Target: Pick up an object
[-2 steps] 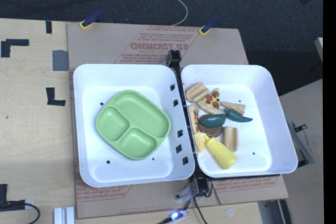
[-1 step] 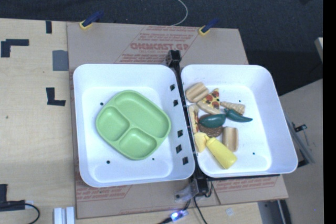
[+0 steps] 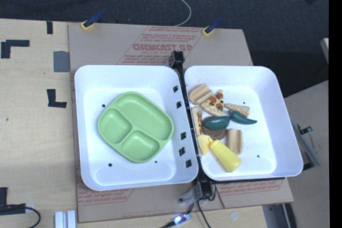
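Nearest the lens, at the bottom edge, cables (image 3: 200, 203) and a small lit connector (image 3: 179, 219) sit just below the seam of the two bins; above them lies a cardboard sheet (image 3: 160, 45) with red print, held at its far corners by two yellow-and-blue clamps (image 3: 92, 20), and all of it rests on the wooden desk (image 3: 32, 77), which carries black tape marks; a thin white cable (image 3: 176, 5) loops over the dark floor beyond.

Left bin (image 3: 85, 168): white, shallow, holding a light green divided plate (image 3: 135, 126) with three compartments, lying flat near the middle.

Right bin (image 3: 278, 115): white, shallow, with toy foods clustered against its left wall; from far to near, a hot dog bun (image 3: 199, 93), a pizza slice (image 3: 215, 104), a tan wedge (image 3: 240, 110), a dark green pepper (image 3: 227, 120) lying across the group, a brown piece (image 3: 214, 132) beneath it, a pale bread roll (image 3: 234, 141), a small yellow piece (image 3: 203, 142), and a yellow bottle (image 3: 225, 156) tilted toward the near right; several touch or overlap, so each is crowded by neighbours; black clips (image 3: 184, 139) line the shared wall.

State of the tool: cannot be told.
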{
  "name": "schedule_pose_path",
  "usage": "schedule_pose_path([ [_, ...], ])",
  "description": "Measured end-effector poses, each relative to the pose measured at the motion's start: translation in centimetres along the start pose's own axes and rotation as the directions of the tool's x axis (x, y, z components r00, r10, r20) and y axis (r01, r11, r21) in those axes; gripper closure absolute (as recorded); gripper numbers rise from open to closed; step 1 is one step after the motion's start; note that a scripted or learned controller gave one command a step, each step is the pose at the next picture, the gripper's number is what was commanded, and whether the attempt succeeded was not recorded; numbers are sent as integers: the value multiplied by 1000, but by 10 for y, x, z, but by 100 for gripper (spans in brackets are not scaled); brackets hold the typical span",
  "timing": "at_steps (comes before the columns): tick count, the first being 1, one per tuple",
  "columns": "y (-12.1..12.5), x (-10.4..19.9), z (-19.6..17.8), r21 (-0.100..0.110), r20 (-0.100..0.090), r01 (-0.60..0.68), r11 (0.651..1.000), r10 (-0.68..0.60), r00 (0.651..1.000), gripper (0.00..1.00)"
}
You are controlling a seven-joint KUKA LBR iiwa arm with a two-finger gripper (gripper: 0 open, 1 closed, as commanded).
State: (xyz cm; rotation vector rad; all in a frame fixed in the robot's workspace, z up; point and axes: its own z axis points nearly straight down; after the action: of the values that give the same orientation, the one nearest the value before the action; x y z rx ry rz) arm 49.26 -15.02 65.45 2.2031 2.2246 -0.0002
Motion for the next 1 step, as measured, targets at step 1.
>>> schedule_pose_path([
  [1, 1, 0, -10, 0, 0, 1, 1000, -1, 1000, 100],
])
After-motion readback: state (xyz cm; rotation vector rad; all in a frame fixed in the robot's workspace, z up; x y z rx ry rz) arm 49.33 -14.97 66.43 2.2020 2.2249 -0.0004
